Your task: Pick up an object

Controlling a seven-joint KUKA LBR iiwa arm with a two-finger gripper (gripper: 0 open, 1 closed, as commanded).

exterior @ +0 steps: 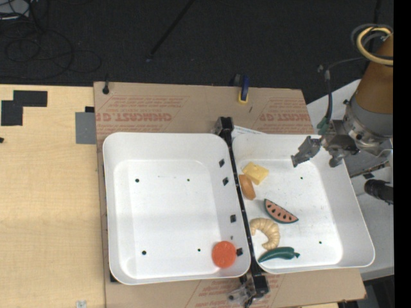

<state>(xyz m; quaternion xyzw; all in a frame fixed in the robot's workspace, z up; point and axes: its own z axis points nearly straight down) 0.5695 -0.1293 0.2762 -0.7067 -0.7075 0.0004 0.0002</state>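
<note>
The right bin point(347, 236) holds a yellow block point(257, 172), an orange-brown oval piece point(246, 187), a watermelon slice point(280, 212), a tan curved pastry point(267, 231) and a green pepper point(278, 255). An orange ball point(224, 254) lies in the left bin point(128, 172), at its near right corner. My gripper point(319, 155) hangs over the far right part of the right bin, well to the right of the yellow block. Its fingers stand apart, open, with nothing between them.
The two bins share a black divider clamp point(226, 128) at the far middle. A blue clip point(243, 95) sits on the cardboard behind the bins. The arm's grey body and cables point(372, 108) crowd the right side.
</note>
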